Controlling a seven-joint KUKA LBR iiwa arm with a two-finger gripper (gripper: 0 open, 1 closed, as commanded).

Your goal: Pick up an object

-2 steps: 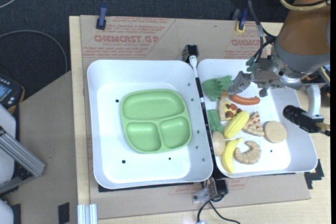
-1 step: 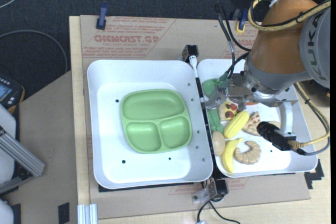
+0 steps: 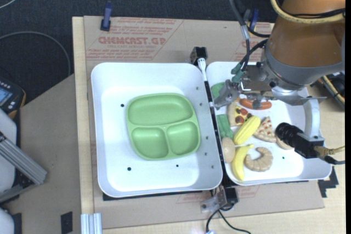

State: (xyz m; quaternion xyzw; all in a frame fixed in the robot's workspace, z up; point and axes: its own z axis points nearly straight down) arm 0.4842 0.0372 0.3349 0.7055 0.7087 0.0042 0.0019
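Red "CHEMCAST" lettering marks the cardboard (image 3: 131, 38) beneath both bins; the claw (image 3: 237, 90)'s state cannot be told.

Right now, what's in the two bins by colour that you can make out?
Green: 2, divided tray, a piece under the gripper
Yellow: 2, corn, banana
Tan: 2, shrimp, pizza slice
Red: 1, partly hidden piece
Total: 7
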